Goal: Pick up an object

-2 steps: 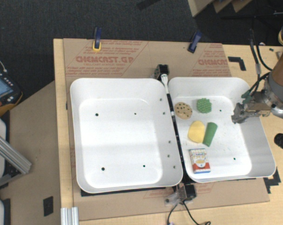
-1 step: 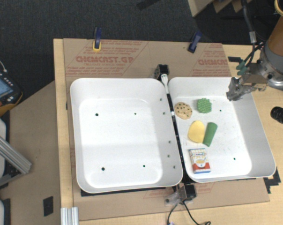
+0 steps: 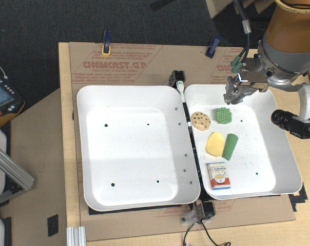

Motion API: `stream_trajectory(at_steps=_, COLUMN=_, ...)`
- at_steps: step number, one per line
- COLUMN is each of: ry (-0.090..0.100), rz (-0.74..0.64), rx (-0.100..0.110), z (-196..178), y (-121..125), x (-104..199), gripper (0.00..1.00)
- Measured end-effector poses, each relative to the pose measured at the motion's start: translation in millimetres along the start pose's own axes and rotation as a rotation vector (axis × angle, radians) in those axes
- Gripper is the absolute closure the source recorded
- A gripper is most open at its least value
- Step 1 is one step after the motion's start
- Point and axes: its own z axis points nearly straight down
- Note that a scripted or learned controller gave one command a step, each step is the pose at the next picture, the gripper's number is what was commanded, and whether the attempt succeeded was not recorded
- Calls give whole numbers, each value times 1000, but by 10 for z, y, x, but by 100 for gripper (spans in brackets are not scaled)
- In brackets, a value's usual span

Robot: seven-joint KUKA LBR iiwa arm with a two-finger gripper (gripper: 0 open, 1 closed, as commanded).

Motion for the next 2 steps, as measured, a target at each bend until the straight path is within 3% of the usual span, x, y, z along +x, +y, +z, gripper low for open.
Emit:
stream_trajectory(at_steps=1, ry=-1, rz=4, rx=3, z=-180, y=-137, x=482, gripper=100)
stream_trajectory(at_steps=2, ry=-2, rz=7, rx=3, z=-379, y=-87, x=773, gripper=100)
